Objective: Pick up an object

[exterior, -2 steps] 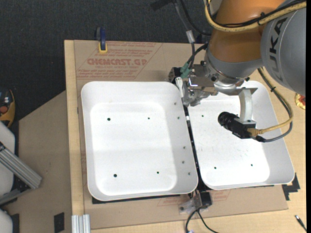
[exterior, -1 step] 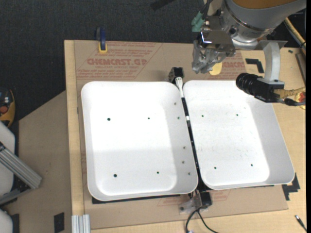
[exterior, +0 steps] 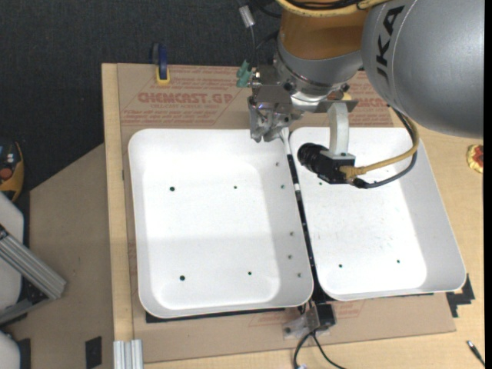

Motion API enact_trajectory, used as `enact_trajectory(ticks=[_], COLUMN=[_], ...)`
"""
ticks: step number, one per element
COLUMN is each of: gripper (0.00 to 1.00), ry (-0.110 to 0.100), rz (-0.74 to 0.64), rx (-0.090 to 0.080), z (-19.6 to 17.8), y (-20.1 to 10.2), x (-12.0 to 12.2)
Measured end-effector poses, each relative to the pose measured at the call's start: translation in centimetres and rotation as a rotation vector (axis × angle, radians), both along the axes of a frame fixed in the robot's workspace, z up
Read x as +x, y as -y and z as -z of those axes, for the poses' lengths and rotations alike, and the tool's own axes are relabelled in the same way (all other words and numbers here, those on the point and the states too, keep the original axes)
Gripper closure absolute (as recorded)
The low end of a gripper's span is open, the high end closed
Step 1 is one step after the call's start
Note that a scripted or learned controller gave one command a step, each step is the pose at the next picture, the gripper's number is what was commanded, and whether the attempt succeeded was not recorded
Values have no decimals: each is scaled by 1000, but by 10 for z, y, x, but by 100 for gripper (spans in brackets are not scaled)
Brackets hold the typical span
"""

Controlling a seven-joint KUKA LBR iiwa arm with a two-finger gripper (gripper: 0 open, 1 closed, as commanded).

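Note:
My gripper point(exterior: 265, 129) hangs below the grey and orange wrist, over the far rim of the left white bin point(exterior: 154, 229), close to the seam between the two bins. Its tip is small and dark against the arm. The left bin's floor shows bare white plastic with a few dark dots. The right white bin point(exterior: 415, 237) lies beside it, its far part hidden under the arm.
A black unit point(exterior: 319, 162) with a tan cable point(exterior: 388, 164) hangs off the wrist over the right bin's far left. The bins rest on a brown board point(exterior: 192, 94) with a blue clamp point(exterior: 160, 61) at the back. An aluminium rail point(exterior: 31, 271) stands at the left.

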State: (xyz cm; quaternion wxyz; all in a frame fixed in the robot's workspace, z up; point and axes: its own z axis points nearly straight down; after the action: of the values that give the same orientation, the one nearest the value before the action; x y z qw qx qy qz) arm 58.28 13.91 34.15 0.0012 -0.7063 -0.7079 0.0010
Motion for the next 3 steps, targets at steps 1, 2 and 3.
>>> enact_trajectory(ticks=[1,2,3], gripper=[100,100,100], ry=[-6,4,5], rz=[-6,2,1], rx=[0,0,0], z=[131,61,23], y=[-91,-76,-74], x=[-3,-33,-48])
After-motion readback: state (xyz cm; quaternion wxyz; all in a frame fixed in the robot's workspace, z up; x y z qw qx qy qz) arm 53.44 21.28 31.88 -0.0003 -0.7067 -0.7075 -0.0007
